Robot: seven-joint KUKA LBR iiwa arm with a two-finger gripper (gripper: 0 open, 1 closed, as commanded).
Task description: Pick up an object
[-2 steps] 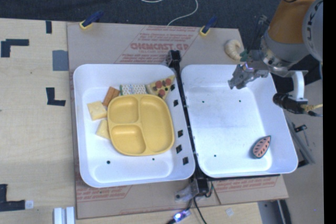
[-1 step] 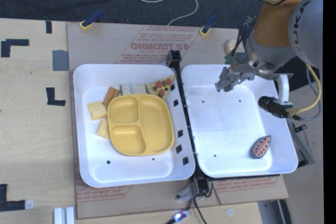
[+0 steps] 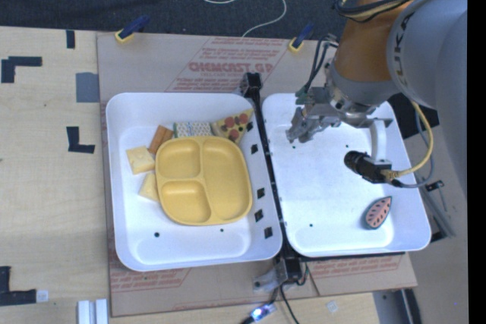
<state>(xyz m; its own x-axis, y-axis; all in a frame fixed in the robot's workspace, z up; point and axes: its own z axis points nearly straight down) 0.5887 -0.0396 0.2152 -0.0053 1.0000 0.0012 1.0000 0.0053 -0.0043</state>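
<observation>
Evidently nothing lifted yet: gripper (image 3: 301, 129) hangs over right bin's (image 3: 326, 239) far left corner, its grip state unreadable; brush (image 3: 377, 212) lies at near right corner, untouched.

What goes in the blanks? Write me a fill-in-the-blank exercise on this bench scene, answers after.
1. The yellow plate has ___ compartments.
2. The plate lies in the ___ bin.
3. The arm's pincer is over the ___ bin.
4. The orange leaf-shaped toy lies near that bin's ___ right corner.

Missing words: three; left; right; lower
</observation>
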